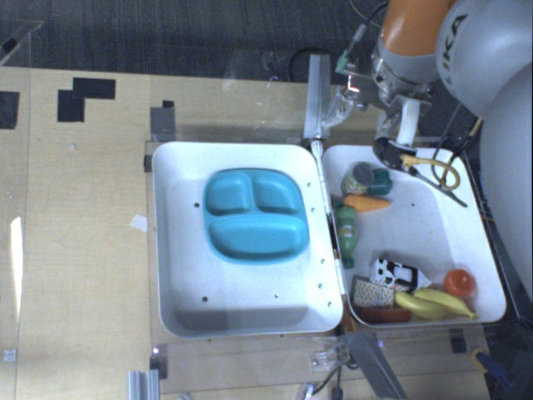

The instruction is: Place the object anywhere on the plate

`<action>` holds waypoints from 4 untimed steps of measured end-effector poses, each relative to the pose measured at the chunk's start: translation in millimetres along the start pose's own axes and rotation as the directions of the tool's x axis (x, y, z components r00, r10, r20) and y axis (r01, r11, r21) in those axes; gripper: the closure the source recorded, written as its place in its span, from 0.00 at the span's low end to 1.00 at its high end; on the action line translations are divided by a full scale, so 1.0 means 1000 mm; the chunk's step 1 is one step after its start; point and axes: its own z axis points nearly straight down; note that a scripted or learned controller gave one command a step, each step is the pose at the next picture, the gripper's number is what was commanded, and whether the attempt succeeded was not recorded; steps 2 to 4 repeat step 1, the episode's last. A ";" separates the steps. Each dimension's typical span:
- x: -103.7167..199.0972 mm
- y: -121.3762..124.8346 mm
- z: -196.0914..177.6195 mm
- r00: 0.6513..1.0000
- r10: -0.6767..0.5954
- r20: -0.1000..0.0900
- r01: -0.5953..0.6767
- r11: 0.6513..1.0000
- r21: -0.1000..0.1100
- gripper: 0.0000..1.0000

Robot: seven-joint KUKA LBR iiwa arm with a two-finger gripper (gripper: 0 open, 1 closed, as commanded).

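A blue plate (pixel 254 215) with three compartments lies in the middle of the left bin (pixel 175 248), with nothing on it. In the right bin (pixel 433 223), along its left wall, lie a grey-green can (pixel 367 178), an orange carrot (pixel 366 202) and a green bottle (pixel 346 232). My gripper (pixel 343 105) hangs above the back edge of the right bin, close to the divider between the bins and behind the can. Nothing is seen in its grasp.
At the front of the right bin lie a yellow banana (pixel 433 304), a red tomato (pixel 459 283), a black-and-white item (pixel 395 273), a patterned block (pixel 371 292) and a dark red piece (pixel 385 315). The arm fills the upper right.
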 end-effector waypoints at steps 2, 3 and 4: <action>-0.006 0.001 -0.059 0.919 0.395 0.001 -0.395 0.919 0.000 0.00; -0.006 0.001 -0.059 0.919 0.395 0.001 -0.395 0.919 0.000 0.00; -0.006 0.001 -0.059 0.919 0.395 0.001 -0.395 0.919 0.000 0.00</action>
